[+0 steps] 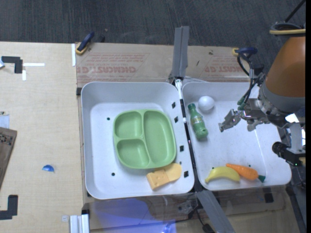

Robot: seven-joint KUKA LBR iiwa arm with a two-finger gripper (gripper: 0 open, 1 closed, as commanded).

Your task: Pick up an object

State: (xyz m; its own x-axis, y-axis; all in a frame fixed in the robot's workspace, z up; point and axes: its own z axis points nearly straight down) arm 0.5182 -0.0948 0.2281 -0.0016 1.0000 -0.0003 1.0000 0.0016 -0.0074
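In the right bin (272, 144) a green bottle (198, 122) lies along the left wall, and a white ball (206, 103) rests just behind it. A yellow banana (223, 174) and an orange carrot (245, 172) lie side by side at the bin's front edge. My gripper (228, 122) hangs over the middle of the right bin, right of the bottle and apart from it. Its fingers (223, 126) are open with nothing between them.
The left bin (92, 130) holds a green divided plate (145, 139) and a yellow wedge (164, 175) at its front. A grey divider (181, 52) rises behind the two bins. The arm's orange band (291, 67) looms at the right.
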